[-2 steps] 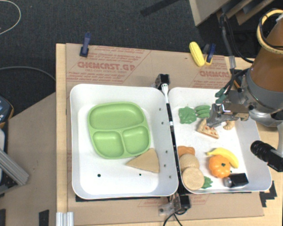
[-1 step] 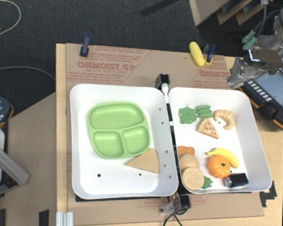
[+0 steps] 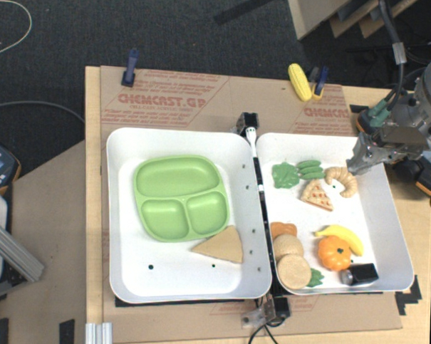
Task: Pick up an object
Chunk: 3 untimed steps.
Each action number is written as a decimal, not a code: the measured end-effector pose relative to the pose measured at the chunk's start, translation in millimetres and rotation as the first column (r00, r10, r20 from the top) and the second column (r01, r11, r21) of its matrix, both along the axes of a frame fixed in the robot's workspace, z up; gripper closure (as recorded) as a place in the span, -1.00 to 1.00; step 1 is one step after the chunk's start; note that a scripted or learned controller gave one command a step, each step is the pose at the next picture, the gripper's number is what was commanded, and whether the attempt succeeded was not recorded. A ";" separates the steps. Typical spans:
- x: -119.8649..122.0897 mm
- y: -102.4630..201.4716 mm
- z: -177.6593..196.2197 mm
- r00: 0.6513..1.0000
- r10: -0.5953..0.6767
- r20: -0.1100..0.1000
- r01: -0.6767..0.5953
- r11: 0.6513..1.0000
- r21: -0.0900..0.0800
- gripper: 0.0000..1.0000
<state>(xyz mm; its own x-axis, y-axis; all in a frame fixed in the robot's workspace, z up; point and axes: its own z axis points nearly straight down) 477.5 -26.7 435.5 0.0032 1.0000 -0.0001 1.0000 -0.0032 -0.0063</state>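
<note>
Tan croissant [image 3: 341,181] in the right bin [image 3: 392,211], right of frame centre, sits just beside my tool [image 3: 360,163], whose grip I cannot tell, so I judge I'm approaching and must next descend squarely over it.

The grey arm [image 3: 425,105] is cut off by the right edge. The jaws are too small and dark to read. The round tan crackers [image 3: 290,260] partly hide an orange piece and a green leaf.
</note>
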 end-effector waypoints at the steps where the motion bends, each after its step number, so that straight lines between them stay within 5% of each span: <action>1: 1.7 -70.8 106.3 1.000 -0.004 0.022 0.004 1.000 -0.005 1.00; 2: 1.6 -86.6 65.8 1.000 0.000 0.002 0.000 1.000 0.000 1.00; 3: 1.7 -97.2 43.5 1.000 0.001 0.004 -0.001 1.000 0.000 1.00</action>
<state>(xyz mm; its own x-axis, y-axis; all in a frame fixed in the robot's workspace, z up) 479.2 -124.0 478.9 0.0022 1.0000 -0.0002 1.0000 -0.0022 -0.0023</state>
